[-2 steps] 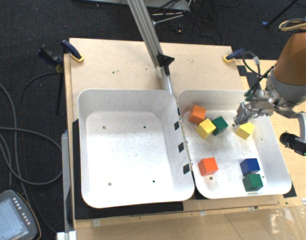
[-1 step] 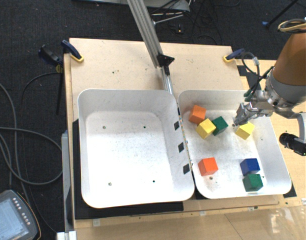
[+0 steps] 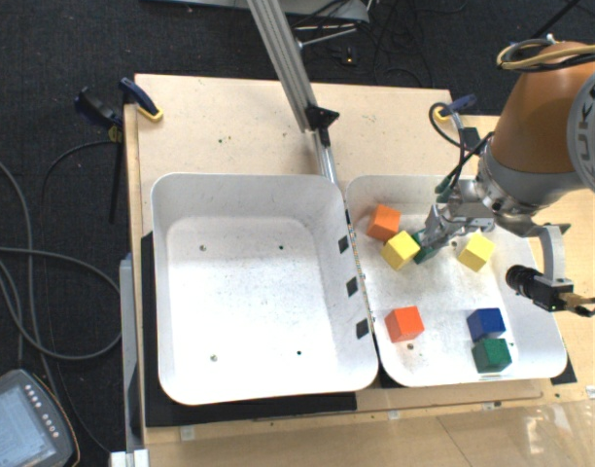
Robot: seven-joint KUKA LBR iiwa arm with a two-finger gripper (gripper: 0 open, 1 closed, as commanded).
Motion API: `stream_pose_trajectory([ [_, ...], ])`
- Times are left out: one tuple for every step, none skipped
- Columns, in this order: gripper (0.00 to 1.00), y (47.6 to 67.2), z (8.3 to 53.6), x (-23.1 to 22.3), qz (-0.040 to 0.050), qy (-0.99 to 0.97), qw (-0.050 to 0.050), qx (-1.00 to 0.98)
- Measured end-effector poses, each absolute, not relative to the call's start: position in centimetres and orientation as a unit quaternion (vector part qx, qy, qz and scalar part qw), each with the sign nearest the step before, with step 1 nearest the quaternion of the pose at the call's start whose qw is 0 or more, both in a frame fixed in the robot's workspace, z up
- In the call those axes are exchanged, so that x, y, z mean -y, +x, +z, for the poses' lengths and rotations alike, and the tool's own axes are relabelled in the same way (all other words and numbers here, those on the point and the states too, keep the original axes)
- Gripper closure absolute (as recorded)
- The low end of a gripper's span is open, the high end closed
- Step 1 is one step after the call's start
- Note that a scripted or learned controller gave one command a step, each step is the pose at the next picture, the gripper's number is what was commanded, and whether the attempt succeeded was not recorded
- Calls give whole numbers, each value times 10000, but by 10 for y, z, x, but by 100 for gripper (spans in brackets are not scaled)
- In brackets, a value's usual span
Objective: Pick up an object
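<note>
- Six blocks to choose from, all in the right bin (image 3: 443, 295); nothing lifted yet, so by the look of it the reach-and-close step.
- Nearest the front edge: green block (image 3: 492, 355), with blue block (image 3: 486, 323) touching it just behind.
- Left of those, apart from both: red-orange block (image 3: 405, 323), standing free with room on all sides.
- Further back, low over the bin floor: tool (image 3: 434, 241), between left yellow block (image 3: 401, 250) and right yellow block (image 3: 475, 252). Cannot tell whether spread or closed, nor whether anything is caught in it.
- Just under the tool tip: small dark green piece (image 3: 424, 254), too hidden to identify; seems the likeliest target.
- Behind the left yellow block and touching it: orange block (image 3: 383, 222).
- Next move calls for closing squarely on one piece, then a straight lift; likely risk of nudging the crowded left yellow block aside.
- Beyond and to the left: left bin (image 3: 249, 290), then bare surface (image 3: 229, 125) at the far end.
</note>
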State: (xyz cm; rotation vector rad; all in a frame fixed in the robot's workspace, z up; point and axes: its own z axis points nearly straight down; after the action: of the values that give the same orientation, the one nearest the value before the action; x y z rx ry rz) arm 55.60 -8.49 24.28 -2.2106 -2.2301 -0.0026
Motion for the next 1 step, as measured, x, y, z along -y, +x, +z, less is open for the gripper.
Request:
stream_pose_trajectory([
  [100, 550, 231, 30, -5, -7041, 6, 7101],
])
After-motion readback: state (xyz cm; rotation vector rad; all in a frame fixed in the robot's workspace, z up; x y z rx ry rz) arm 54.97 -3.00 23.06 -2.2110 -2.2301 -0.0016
